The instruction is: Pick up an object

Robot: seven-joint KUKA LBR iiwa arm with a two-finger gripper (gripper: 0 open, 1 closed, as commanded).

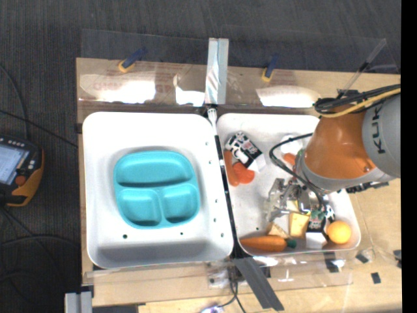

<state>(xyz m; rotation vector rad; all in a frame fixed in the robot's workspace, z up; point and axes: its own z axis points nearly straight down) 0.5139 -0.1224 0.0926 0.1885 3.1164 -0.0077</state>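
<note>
Claw [281,199], grip state unclear, amid clutter near right bin's [260,124] front edge.

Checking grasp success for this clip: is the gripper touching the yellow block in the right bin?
Cannot tell. In the camera view the gripper hangs just left of the yellow block amid clutter, and the slanted look-down shows neither contact nor a clear gap.

Left bin [98,194]: holding a divided tray [156,188].
Right bin [251,126]: holding a carrot [262,243], a round fruit [339,232] right of it.
Gripper [281,201]: hanging over right bin.
</note>
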